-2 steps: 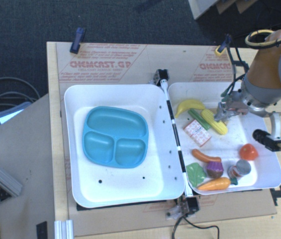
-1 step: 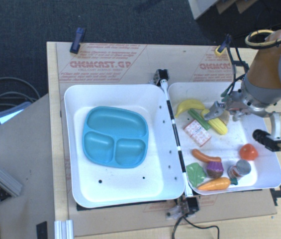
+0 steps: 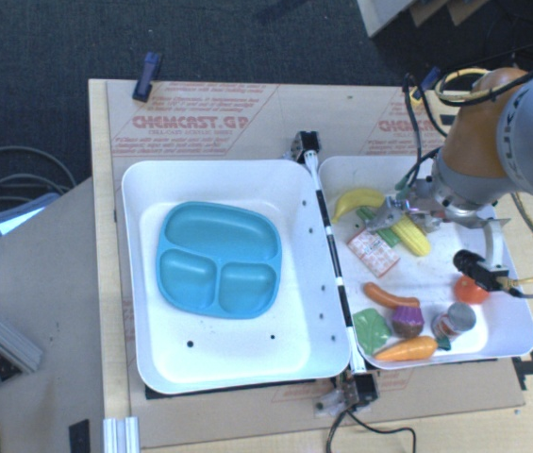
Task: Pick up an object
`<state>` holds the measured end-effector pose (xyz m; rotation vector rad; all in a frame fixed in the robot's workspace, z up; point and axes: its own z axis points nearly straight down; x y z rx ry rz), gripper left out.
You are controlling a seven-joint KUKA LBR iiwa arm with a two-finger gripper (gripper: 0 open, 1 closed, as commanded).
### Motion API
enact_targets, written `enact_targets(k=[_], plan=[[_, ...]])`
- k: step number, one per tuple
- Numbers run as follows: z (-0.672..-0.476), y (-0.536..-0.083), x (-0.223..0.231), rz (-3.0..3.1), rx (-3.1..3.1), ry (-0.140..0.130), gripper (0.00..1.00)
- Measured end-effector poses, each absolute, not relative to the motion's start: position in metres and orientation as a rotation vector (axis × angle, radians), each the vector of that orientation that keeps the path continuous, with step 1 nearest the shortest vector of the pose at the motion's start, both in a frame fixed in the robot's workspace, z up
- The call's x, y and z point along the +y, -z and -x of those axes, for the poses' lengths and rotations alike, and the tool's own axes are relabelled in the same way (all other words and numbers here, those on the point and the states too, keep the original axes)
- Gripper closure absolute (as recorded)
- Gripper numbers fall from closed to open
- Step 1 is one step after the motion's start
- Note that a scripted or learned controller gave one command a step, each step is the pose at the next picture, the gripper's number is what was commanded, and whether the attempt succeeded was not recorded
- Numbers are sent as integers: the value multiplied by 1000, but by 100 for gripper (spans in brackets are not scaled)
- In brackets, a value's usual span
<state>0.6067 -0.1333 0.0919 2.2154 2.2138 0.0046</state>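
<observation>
Yellow plastic is what sits closest under the gripper (image 3: 415, 208): a toy corn cob (image 3: 410, 237) lying at a slant in the far part of the right bin (image 3: 521, 333), with a banana (image 3: 358, 201) just to its left near the divider. The arm (image 3: 492, 140) comes in from the right and its wrist hangs low over these two, but the tool is a clutter of dark and silver parts from this angle, so how the gripper is set, and whether anything is in it, cannot be told. A sound pick here would probably mean lining the grip across the cob's short axis and going down squarely on its middle, since a slanted approach might roll it toward the printed packet (image 3: 374, 251) beside it. The nearer part of the bin is crowded: a sausage (image 3: 391, 297), a purple piece (image 3: 407, 321), a carrot (image 3: 406, 349) and a small can (image 3: 456, 320) lie close together. The left bin (image 3: 143, 253) holds a blue divided tray (image 3: 219, 259).
</observation>
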Motion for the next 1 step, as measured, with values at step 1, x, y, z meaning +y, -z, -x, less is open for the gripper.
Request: enact_targets(k=[1], plan=[[-607, -100, -132, -2214, 2214, -7, 100]])
